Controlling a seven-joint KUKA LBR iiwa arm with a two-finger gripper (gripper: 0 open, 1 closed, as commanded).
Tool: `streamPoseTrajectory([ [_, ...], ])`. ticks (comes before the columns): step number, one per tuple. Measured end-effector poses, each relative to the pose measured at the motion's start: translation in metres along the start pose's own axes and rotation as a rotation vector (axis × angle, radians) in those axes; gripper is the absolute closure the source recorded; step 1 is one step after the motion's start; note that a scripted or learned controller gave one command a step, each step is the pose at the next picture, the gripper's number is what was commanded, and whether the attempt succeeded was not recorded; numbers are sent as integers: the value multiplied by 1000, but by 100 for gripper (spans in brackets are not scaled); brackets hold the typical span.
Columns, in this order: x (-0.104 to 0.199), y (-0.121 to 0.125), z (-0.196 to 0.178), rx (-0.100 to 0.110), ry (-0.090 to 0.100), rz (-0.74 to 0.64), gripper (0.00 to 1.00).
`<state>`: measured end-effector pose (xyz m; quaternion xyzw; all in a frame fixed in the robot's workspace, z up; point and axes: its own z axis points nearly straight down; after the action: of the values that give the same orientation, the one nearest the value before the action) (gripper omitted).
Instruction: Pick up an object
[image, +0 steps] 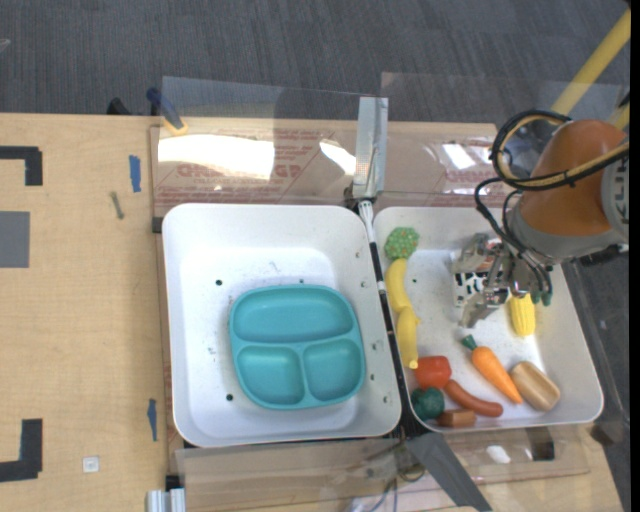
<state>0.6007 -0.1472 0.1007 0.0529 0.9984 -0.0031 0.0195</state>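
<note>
Gripper (487, 290) low in the right bin (580, 400), finger spread impossible to judge, nothing visibly held, corn cob (521, 313) just beside, carrot (492, 370) nearby, teal tray (296, 345) in the left bin (190, 240)

Grey arm (612, 205), orange band (568, 180), looping black cables (500, 190).

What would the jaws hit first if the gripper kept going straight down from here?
Probably the bare floor of the right bin, just left of the corn cob. The gripper points down there; depth is unclear, so it might clip the corn.
</note>
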Motion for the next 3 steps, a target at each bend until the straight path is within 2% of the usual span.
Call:
streamPoseTrajectory([
  [1,-35,-10,15,-3,30,65,0],
  [2,13,-72,13,1,37,229,0],
  [3,8,-70,-2,3,22,226,100],
])
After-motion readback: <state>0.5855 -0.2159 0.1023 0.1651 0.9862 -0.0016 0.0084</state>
